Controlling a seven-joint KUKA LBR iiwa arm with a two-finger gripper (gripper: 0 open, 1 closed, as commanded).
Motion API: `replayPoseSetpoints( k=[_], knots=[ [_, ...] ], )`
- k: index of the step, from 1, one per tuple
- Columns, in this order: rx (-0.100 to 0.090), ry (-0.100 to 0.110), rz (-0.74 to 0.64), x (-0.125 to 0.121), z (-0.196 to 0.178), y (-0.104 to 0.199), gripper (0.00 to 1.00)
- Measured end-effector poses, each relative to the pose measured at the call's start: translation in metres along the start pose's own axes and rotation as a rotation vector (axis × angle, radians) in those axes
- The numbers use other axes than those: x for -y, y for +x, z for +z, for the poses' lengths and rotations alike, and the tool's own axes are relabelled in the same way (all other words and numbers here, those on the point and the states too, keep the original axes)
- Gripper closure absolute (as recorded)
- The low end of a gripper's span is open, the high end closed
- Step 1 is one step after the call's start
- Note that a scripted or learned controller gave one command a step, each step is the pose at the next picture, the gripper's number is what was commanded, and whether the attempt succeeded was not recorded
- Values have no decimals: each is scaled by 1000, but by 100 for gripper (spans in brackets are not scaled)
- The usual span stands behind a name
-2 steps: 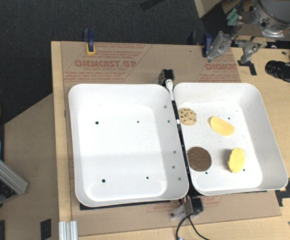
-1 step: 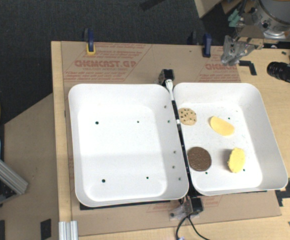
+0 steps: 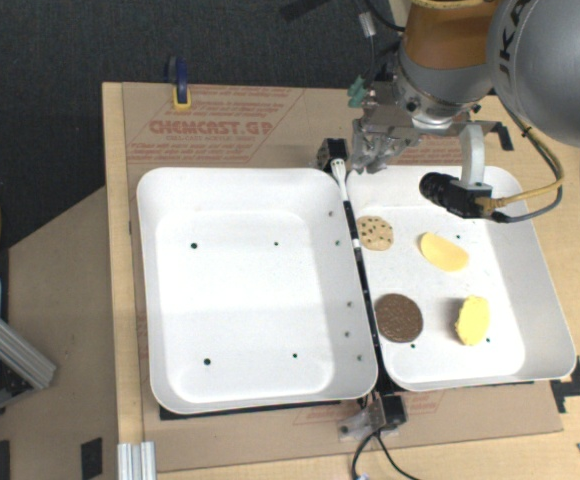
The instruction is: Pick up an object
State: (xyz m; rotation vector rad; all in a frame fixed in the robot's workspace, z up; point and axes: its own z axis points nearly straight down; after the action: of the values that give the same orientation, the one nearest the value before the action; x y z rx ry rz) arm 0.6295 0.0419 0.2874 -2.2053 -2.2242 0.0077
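Several small items lie in the right bin (image 3: 530,298): a tan chocolate-chip cookie (image 3: 375,232) at its far left, a pale yellow oval piece (image 3: 443,251) in the middle, a dark brown round cookie (image 3: 398,318) near the front left, and a yellow chunk (image 3: 472,320) at the front. My gripper (image 3: 373,155) hangs over the far left corner of the right bin, above and behind the chip cookie, apart from every item. I see nothing held in it.
The left bin (image 3: 170,268) sits against the right one along a shared rim (image 3: 355,258). A black cable fitting (image 3: 452,194) on the arm hangs over the right bin's far side. A blue clamp (image 3: 179,80) stands at the board's far edge.
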Motion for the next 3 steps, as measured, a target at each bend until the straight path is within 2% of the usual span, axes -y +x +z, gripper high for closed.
replayPoseSetpoints(
  k=[1, 2, 3],
  knots=[
    [-1, -34, 0, -33, -181, 73, 100],
    [2, 2, -3, -35, -73, 186, 100],
    [3, -16, 11, -37, -107, 147, 100]
  ],
)
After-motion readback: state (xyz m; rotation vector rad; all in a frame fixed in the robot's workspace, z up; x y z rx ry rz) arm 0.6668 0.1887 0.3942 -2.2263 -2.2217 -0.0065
